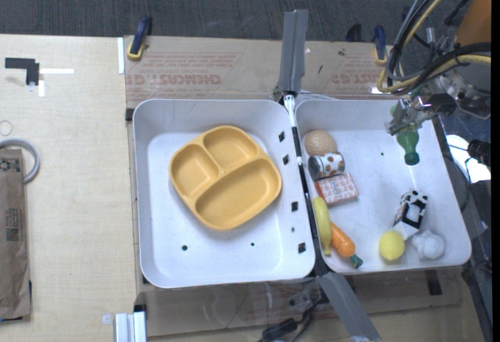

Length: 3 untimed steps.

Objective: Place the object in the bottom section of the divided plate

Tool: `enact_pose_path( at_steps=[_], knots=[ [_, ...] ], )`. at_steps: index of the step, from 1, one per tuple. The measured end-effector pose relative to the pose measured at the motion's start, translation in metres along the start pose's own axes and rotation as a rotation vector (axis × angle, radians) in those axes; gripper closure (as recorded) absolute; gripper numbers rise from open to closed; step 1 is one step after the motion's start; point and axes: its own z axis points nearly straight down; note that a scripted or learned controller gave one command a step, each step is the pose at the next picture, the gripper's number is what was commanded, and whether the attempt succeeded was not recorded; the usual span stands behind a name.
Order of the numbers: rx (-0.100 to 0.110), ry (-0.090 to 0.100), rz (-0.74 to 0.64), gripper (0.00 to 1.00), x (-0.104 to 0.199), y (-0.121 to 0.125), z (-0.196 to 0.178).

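two shallow white bins are set side by side, meeting at a raised central rim. the left bin (156, 254) is taken up by a yellow divided plate (226, 176) near its middle, with bare white floor left all round it, widest along the near side; the plate's large bottom section (234, 198) lies open toward the near right. the right bin (457, 200) is crowded along its left wall by a brown ball (319, 142), a small can (326, 165), a patterned pink packet (337, 189), a banana (321, 221) and a carrot (344, 243); a lemon (391, 246), a black-and-white toy (411, 210) and a white lump (429, 244) are gathered at the near right, leaving the middle floor free. the gripper (406, 128) is seen over the far right of this bin, its fingers clamped on a green object (410, 147) that hangs below them, clear of the floor. reversed red lettering is printed on the cardboard (203, 71) beyond the bins but cannot be read with certainty.
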Motion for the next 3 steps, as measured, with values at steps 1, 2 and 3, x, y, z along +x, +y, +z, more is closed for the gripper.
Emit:
enact_pose_path(
  at_steps=[1, 2, 3],
  knots=[
    [-0.001, 0.000, 0.041, 1.00, 0.005, 0.064, 0.009],
    [0.000, 0.001, -0.110, 1.00, 0.056, 0.078, 0.029],
    [0.001, 0.001, -0.090, 1.00, 0.129, 0.040, 0.074]
  ],
)
